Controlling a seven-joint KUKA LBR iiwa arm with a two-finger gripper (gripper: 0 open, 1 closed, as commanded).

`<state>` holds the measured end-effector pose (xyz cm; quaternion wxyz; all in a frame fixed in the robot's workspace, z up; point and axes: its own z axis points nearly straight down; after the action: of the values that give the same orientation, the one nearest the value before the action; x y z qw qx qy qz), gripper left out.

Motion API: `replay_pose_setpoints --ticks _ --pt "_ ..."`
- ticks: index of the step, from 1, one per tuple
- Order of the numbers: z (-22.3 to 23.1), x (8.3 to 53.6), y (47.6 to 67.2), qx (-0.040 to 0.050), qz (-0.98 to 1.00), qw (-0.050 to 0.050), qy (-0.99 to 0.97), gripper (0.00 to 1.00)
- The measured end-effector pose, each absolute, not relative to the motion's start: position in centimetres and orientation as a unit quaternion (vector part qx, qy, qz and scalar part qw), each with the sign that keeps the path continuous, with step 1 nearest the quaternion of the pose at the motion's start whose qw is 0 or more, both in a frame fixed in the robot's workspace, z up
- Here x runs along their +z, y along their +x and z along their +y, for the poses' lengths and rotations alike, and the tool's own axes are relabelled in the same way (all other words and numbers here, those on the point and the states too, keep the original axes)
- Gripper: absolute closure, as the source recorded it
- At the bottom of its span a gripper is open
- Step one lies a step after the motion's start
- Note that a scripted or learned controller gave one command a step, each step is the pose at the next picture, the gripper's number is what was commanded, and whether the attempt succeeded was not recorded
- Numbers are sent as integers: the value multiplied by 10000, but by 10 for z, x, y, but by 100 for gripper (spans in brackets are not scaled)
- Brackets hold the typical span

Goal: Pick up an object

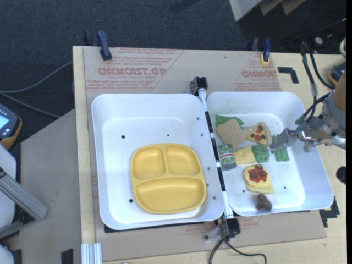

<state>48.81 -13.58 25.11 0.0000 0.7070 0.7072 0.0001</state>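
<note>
Camera view. Two shallow white plastic bins sit side by side on a brown board. The left bin (110,120) holds one thing, a yellow three-compartment plastic tray (168,177), lying flat near the bin's middle.

The right bin (316,175) carries the candidates for picking, bunched toward its left half: a tan toast-shaped slice (230,132) leaning over a green leafy piece (226,120); a pizza-wedge toy with red dots (258,133) just beside it; a small can with a red-and-green label (226,155) against the divider; a pale yellow block (245,157) touching a green broccoli-like piece (262,154); a second yellow slice with red topping (258,178) nearer the camera; and a small brown lump (264,202) by the near wall. The crowding likely means few clean approaches; the lone brown lump and the lower slice stand freer.

The arm comes in from the right edge, wrist low over the bin. The grey two-finger gripper (281,142) hangs just right of the broccoli piece, near a green stick-like piece (282,155). Nothing is visibly between its fingers, and whether they are spread or closed cannot be told at this angle. The position suggests the green pieces are the target; no pick is made yet.
</note>
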Motion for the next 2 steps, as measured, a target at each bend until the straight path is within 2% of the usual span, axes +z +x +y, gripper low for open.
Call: replay_pose_setpoints --ticks 1,2 --pt "-145 104 534 -31 7073 -53 7069 0" --pt "-184 91 598 45 7076 75 7065 0"
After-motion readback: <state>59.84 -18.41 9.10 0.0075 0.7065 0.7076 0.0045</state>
